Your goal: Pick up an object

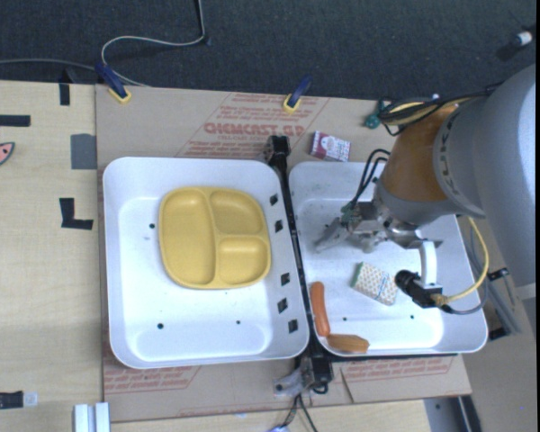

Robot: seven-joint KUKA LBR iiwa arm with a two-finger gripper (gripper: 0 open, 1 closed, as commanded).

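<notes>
While nothing sits between the fingers, going left to right: the left bin point(126, 331) holds a yellow divided plate point(214, 238), lying flat near its middle, well apart from the arm. Right bin point(450, 336) has the graspable stuff: an orange hot dog point(319, 306) lying lengthwise just beside the bin's left wall, a brownish bun-like piece point(348, 341) near its lower end at the front rim, and a small patterned packet point(374, 283) lying flat mid-bin. Gripper point(328, 236) hangs above the bin floor in the upper left part, fingers spread fairly wide, gripping nothing, near but apart from the packet and the hot dog. Handling guess: hot dog looks light, probably soft or rubbery, rounded so it may roll or slip; best pinched across its middle, though the wall crowds one side. Packet looks light, thin and flat, hard to get under; take it across its short edges. Small box point(329, 146) lies on the cardboard behind the bins.
</notes>
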